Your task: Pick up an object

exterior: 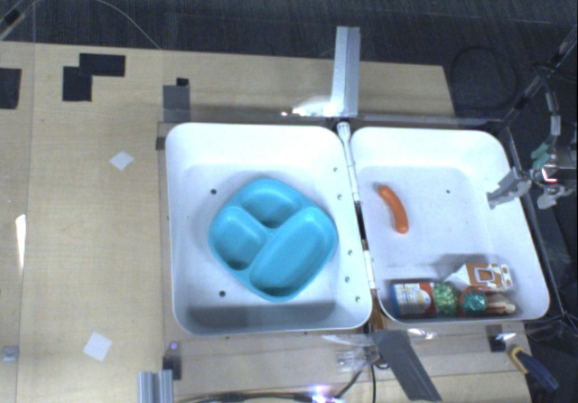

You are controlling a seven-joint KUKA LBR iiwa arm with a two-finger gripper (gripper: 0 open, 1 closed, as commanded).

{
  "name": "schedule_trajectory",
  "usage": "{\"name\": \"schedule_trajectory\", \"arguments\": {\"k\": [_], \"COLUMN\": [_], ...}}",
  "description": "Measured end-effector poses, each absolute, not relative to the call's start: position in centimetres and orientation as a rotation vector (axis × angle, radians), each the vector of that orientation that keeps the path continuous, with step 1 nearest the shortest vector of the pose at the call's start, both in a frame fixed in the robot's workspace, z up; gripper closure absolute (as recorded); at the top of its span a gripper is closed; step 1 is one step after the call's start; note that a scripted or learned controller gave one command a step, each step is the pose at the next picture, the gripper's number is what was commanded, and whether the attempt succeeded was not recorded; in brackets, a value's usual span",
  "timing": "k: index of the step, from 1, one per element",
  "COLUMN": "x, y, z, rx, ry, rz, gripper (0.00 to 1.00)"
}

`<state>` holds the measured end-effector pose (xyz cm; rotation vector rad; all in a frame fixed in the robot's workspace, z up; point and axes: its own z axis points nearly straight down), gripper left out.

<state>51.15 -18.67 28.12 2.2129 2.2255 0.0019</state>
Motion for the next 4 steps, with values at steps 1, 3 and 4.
{"name": "schedule_trajectory", "arguments": {"k": [1, 3, 4], "x": [51.4, 60.9, 61.5], "y": [-15.6, -11.3, -8.4], "z": [25.3, 11.8, 8.8], "rx": [2.075, 2.413, 2.019], "ry": [2.353, 2.009, 2.398], "rz": [0.004, 0.003, 0.010], "gripper": [0.00, 0.00, 0.00]}}
